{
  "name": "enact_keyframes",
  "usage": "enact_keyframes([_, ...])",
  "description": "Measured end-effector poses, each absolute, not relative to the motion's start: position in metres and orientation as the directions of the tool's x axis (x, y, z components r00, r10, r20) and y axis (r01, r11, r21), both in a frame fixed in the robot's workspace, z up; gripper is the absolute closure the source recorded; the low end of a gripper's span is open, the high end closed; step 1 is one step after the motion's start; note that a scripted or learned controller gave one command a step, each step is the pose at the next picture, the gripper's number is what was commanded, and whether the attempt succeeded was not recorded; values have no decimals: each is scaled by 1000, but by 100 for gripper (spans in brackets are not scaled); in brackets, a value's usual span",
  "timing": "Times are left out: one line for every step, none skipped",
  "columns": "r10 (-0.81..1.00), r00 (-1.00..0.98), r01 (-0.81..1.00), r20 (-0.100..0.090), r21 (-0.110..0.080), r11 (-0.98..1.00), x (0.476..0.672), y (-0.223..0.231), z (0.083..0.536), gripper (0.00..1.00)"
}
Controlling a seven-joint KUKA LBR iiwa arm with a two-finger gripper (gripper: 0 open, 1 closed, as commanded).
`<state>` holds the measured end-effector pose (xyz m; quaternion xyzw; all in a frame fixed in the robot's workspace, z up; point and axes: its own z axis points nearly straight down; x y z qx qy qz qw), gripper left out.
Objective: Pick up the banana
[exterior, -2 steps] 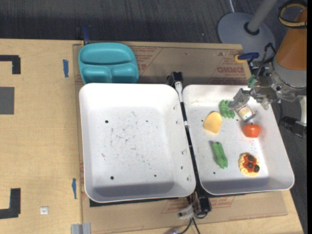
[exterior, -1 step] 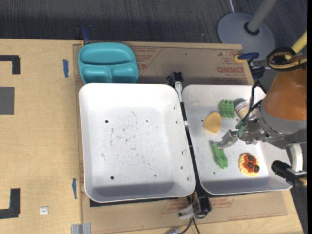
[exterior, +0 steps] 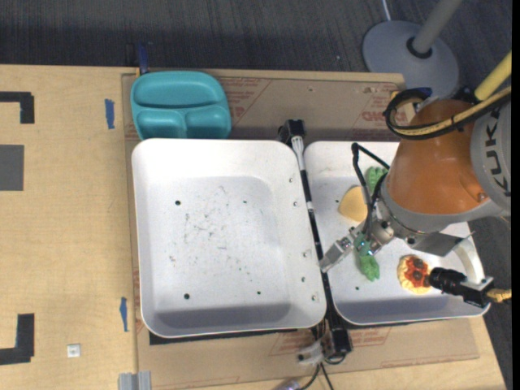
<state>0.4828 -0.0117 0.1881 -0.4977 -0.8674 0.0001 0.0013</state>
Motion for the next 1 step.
enact_keyframes([772, -636, 772, -4, 3, 636, 480, -91, 350, 0])
